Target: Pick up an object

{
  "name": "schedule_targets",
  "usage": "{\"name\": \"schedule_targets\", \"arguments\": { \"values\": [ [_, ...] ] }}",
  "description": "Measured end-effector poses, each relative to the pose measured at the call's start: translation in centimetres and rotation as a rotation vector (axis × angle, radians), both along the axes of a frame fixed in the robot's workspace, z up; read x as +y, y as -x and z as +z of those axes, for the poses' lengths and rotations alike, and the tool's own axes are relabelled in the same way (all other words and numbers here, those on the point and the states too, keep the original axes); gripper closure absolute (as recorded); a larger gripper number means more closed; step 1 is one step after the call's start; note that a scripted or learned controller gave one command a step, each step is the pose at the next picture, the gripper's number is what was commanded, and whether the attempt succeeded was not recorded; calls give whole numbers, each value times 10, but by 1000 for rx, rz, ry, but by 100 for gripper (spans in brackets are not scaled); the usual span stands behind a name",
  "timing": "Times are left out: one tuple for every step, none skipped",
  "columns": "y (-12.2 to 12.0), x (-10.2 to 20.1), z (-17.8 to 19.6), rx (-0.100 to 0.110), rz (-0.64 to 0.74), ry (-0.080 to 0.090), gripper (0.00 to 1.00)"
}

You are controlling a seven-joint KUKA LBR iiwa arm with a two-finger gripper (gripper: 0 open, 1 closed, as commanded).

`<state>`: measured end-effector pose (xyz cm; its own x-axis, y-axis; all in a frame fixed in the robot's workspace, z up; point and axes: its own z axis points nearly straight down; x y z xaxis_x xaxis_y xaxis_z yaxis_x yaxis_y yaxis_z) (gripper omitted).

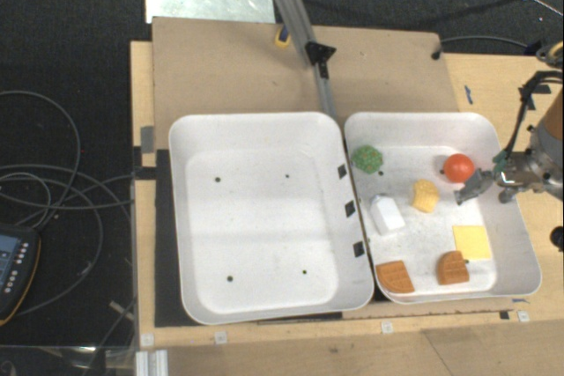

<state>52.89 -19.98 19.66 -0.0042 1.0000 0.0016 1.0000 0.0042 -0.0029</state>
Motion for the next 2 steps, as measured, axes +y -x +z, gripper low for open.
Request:
{"name": "schedule_targets", "arguments": {
  "values": [
    [-1,0,2,-4,0,1,0],
    [-5,9,-55,-1,0,0,0]
  ]
}}
